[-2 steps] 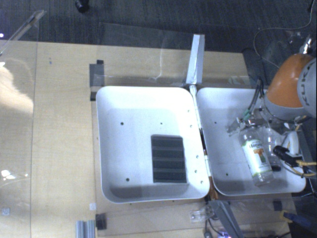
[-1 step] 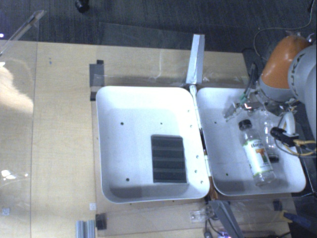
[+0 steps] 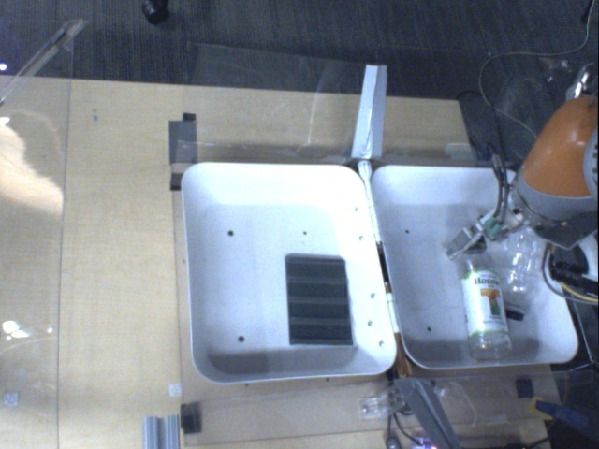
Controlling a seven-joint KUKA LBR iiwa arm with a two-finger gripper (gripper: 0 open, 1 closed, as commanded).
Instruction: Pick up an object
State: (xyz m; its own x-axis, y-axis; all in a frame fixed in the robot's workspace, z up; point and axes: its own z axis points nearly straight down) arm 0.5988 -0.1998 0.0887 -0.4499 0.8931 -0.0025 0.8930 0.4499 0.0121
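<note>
The wooden tabletop [image 3: 112, 279] carries two shallow white bins side by side, their inner rims touching along the middle. The left bin [image 3: 215, 251] holds one thing: a dark ribbed tray [image 3: 319, 299], lying flat in the near right part of the bin floor, close to the right wall but apart from it.

The right bin [image 3: 412, 204] has the arm [image 3: 559, 162] reaching over it from the right, its orange band above the bin's far right corner. Below the band the gripper [image 3: 479, 234] hangs low over the middle of this bin, pointing down and to the left. How its jaws are set I cannot tell, as metal parts and clear plastic blur together there.

A clear bottle [image 3: 485, 309] with a white label lies on its side in the near right part of the right bin, its length running roughly from far to near, its upper end just below the gripper. Whether the two touch cannot be made out. Beside the bottle, to its right, sits some crumpled clear plastic [image 3: 520, 267], hard to make out against the white floor.
</note>
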